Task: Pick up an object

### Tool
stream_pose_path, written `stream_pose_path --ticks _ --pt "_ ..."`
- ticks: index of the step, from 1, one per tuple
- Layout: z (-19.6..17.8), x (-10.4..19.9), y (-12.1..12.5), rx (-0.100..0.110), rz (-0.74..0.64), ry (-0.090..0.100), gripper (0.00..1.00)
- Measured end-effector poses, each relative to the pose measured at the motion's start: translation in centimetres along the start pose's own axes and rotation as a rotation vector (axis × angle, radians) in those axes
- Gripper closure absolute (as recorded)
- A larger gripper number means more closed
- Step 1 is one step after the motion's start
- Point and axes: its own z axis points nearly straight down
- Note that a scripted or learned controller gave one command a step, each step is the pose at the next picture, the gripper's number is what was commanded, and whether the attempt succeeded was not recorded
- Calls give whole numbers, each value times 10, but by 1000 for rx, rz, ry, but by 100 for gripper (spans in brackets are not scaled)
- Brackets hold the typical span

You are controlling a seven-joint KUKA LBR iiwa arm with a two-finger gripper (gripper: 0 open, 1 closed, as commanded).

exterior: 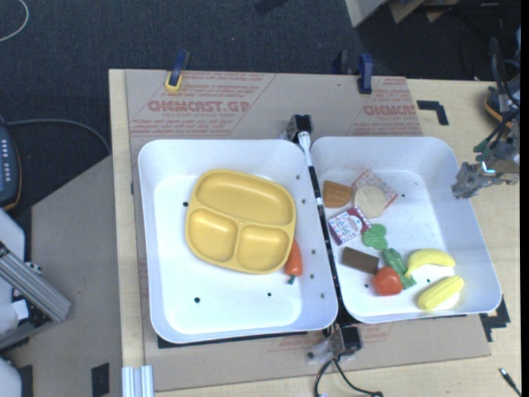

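Note:
The right bin (430,160) holds several toy foods: a tan bread slice (336,193), a pale round piece (371,199), a pink packet (347,224), a green piece (376,238), a brown bar (359,260), a red tomato (387,282), a banana (430,260) and a yellow corn-like piece (440,292). My gripper (477,179) hangs at the right bin's right rim, apart from all the toys; the nearest ones lie well to its left and below it in the picture. Nothing shows in its grasp.
The left bin (165,222) carries a yellow divided plate (240,220) with a small orange-red toy (293,260) at its lower right edge. A black bar (312,184) runs between the bins. Clamps (174,77) hold the board at the back.

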Motion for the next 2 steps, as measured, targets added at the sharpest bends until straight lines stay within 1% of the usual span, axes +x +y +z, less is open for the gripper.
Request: stream_pose_path --ticks 1,2 --pt "11 46 13 7 -4 5 100" --pt "6 107 31 2 -6 3 100"
